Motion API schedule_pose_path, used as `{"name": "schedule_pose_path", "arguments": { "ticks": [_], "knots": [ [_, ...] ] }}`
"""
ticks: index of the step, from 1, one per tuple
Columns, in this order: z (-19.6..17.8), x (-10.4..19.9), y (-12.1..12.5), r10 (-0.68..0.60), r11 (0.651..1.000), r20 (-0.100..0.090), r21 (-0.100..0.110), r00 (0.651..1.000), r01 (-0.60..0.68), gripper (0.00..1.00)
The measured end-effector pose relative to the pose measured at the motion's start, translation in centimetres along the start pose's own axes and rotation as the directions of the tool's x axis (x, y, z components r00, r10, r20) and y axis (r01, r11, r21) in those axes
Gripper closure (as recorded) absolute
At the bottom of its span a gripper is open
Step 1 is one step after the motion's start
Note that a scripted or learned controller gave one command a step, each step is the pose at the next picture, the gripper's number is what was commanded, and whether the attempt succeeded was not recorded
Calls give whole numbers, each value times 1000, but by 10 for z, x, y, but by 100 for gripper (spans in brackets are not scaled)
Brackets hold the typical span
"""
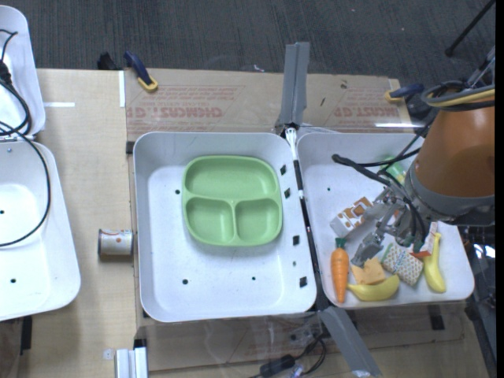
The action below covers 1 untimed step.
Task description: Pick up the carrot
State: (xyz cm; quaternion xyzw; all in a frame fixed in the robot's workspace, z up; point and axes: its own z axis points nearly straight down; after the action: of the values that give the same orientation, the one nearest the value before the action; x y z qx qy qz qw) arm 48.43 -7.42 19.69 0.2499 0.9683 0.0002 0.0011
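Camera view: grey two-finger gripper (370,246) seen low in right white bin (315,211), under orange-banded arm. Finger state cannot be told; metal parts blurred and overlapping. Slim orange carrot with green top (339,272) lies just left of gripper, lengthwise, apart from it, not held. Yellow banana (376,290) just below gripper; second yellow banana (433,264) to its right. Green divided plate (233,200) well left, in other bin. Step judged: approach. Next move calls for shift left, descent over carrot, closing across its width.
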Motion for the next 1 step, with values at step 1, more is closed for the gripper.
{"name": "schedule_pose_path", "arguments": {
  "ticks": [1],
  "knots": [
    [85,-23,-17,-30,1000,14,-3,999,30,0]
  ]
}}
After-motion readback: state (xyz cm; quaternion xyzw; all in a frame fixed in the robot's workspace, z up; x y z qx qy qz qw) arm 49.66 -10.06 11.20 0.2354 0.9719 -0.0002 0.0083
